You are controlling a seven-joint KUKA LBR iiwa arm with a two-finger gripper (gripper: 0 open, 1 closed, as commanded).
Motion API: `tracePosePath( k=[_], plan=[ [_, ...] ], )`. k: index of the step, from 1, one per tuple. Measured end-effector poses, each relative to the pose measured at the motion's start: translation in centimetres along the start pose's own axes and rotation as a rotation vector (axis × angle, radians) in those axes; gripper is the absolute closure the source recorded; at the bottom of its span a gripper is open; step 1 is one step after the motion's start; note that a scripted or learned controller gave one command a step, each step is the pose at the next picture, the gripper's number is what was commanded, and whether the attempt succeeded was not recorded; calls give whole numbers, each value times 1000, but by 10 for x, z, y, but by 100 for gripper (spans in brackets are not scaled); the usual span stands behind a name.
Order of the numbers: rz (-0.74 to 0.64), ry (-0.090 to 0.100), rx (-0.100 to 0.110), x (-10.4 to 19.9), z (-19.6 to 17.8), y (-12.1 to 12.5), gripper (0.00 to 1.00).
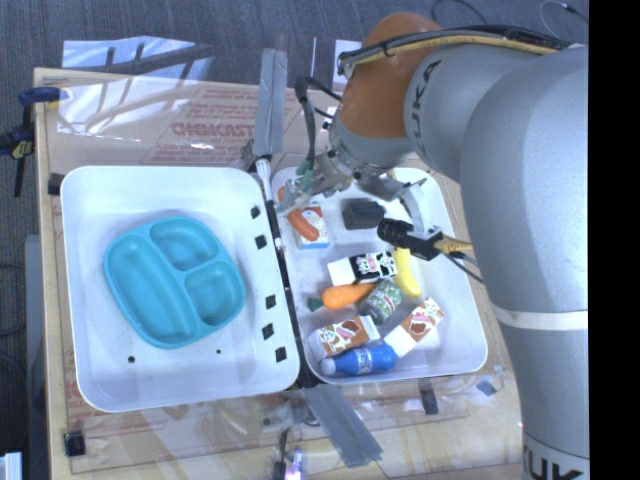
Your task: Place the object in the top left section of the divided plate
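The grey arm, orange-banded above the wrist, bends down from the right over the far corner of the right bin (pixel 455 353), its claw (pixel 312 180) low among the clutter; whether it is clenched cannot be told. The divided plate (pixel 175 280), smooth turquoise plastic with three rounded sections, lies in the left bin (pixel 90 368). Beside it, the right bin holds a carrot (pixel 347 295), banana (pixel 407 275) and blue bottle (pixel 360 361).

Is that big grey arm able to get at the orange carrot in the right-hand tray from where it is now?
Probably yes. The carrot lies on top of the pile in the right bin, uncovered from above. The gripper hangs over the same bin's far end. Neighbours press close, so a clean grab looks tight.
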State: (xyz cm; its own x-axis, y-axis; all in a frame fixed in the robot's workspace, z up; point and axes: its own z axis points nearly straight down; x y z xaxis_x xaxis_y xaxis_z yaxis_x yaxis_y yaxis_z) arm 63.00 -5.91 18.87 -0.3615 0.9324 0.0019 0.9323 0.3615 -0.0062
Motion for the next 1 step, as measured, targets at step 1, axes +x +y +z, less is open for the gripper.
tracePosePath(
  k=[1],
  plan=[
    [-176,1,0,-6,-68,-91,100]
  ],
)
